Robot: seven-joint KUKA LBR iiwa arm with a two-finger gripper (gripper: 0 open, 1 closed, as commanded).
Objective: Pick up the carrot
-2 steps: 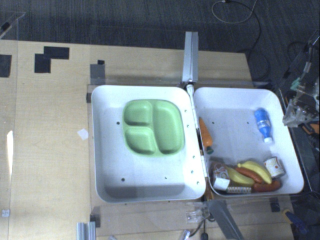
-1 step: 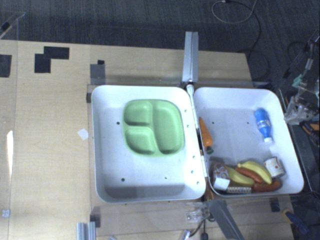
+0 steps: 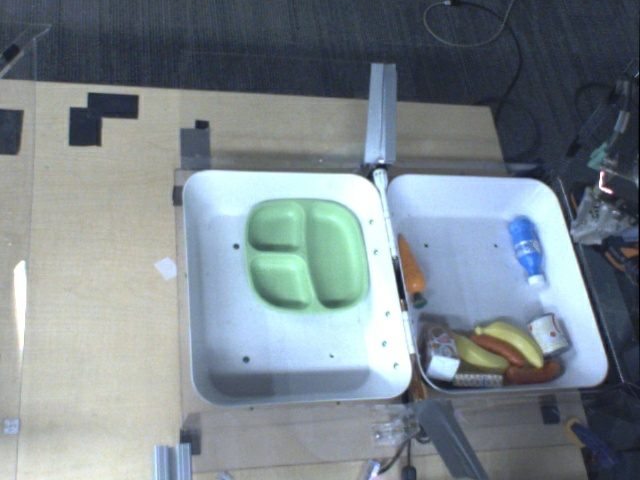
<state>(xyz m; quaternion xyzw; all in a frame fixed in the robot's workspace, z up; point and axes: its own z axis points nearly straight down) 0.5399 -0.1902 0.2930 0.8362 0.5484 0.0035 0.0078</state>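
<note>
The carrot (image 3: 410,266) is orange and slender, with a dark green tip at its near end. It lies in the right bin (image 3: 470,198), tight against that bin's left wall, running lengthwise along the divider between the two bins.
A green three-compartment plate (image 3: 306,254) sits in the left bin (image 3: 215,298). In the right bin, a blue bottle (image 3: 526,249) lies near the far right. Bananas (image 3: 510,341), a red item, a small carton (image 3: 549,334) and a packet (image 3: 441,351) crowd its near edge.
</note>
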